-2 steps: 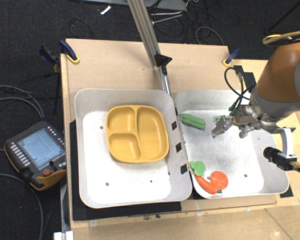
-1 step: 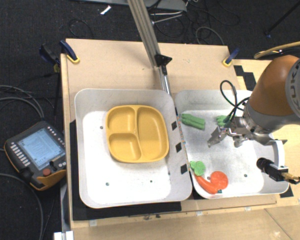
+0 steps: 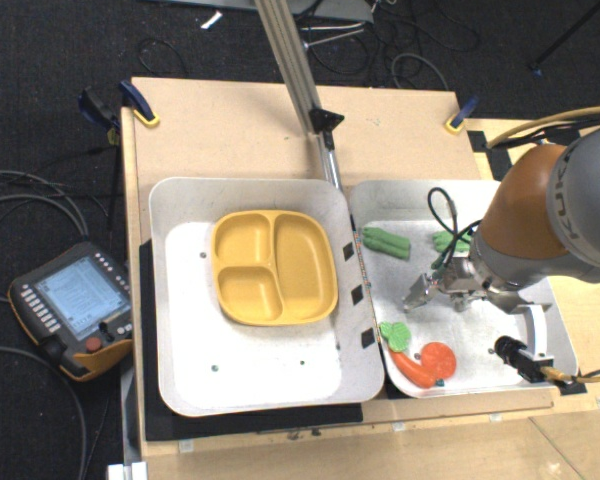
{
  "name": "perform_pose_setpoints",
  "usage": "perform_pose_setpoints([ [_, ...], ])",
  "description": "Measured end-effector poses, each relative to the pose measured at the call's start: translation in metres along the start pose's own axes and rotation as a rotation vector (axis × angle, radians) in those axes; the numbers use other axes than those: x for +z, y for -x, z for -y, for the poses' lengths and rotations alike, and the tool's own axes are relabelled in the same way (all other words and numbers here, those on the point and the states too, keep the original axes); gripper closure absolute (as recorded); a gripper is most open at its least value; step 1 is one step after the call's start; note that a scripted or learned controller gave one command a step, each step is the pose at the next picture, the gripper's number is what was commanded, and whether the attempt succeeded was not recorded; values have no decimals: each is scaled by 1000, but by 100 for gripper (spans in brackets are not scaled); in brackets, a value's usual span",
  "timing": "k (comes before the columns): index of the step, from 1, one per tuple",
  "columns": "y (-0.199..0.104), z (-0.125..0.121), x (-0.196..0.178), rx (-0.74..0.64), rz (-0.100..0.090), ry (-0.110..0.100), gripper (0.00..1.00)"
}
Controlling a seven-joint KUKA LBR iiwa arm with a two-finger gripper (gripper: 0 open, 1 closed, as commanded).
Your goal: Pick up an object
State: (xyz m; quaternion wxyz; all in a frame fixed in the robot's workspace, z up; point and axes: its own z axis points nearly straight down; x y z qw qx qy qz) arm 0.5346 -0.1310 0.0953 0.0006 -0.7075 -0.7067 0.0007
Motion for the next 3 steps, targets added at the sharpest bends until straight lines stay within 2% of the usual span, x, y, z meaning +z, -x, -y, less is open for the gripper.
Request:
perform_pose_setpoints([
  [1,0,-1,-12,-1,0,3,100],
  [3,8,-11,-120,-4,2,8,100],
])
